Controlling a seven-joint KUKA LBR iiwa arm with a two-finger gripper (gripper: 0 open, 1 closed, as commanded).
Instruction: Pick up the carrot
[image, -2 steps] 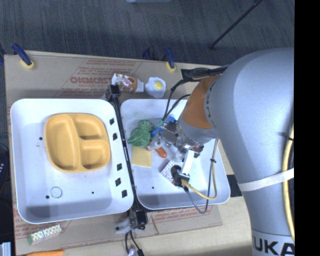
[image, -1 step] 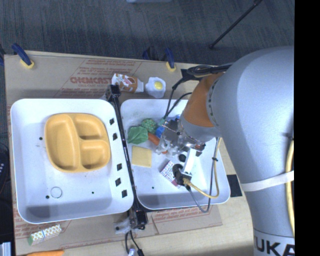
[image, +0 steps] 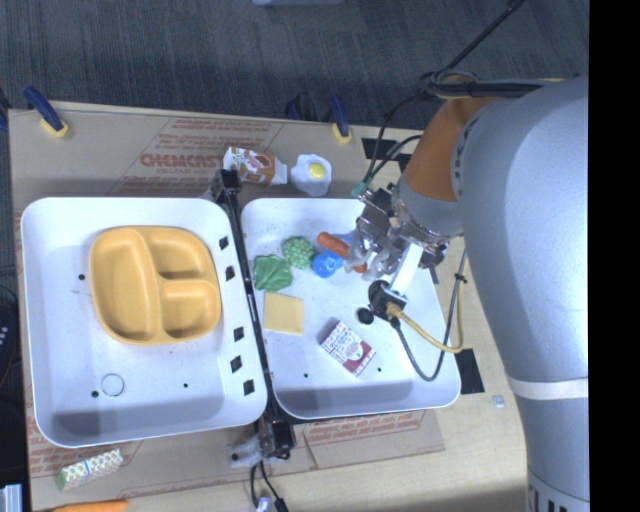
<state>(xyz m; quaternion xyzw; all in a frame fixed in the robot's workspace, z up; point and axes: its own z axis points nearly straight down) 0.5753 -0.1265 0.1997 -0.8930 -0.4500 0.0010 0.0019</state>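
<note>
The carrot is a small orange piece lying in the upper middle of the right bin. Its right end runs under the gripper, which hangs low over it at the end of the grey arm that comes in from the right. A blue ball touches the carrot from below. The gripper body hides whatever is beneath it.
In the right bin also lie a green broccoli, a green leaf, a yellow cheese slice and a red-and-white packet. The left bin holds a yellow divided plate. A toy egg and a small carton sit behind the bins.
</note>
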